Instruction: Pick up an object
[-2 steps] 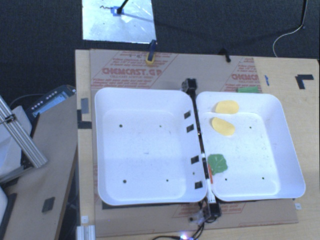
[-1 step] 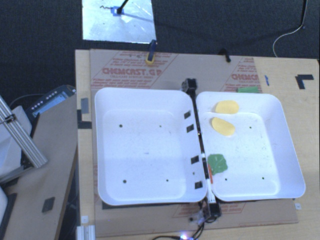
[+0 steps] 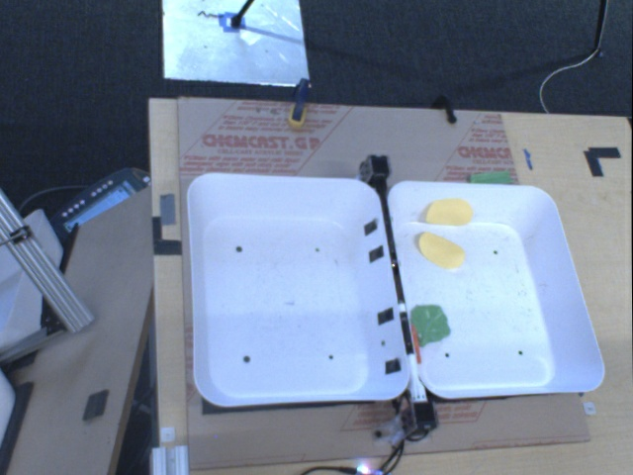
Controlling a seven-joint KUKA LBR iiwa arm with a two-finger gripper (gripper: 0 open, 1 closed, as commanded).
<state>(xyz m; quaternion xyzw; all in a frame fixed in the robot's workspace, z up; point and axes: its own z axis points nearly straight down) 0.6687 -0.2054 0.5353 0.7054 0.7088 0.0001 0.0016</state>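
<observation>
Two yellow oval objects lie in the right bin [image 3: 569, 295]: one yellow piece [image 3: 449, 211] near the far wall and a second yellow piece [image 3: 441, 250] just in front of it. A green object [image 3: 429, 323] lies near the right bin's left wall, close to the divider between the bins.
The left bin [image 3: 213, 364] sits beside the right one on a brown board [image 3: 267, 142]. Black clips [image 3: 376, 254] run along the seam between the bins. A shiny metal plate [image 3: 232, 28] lies on the floor beyond the bench. A grey rail [image 3: 45, 275] stands at left.
</observation>
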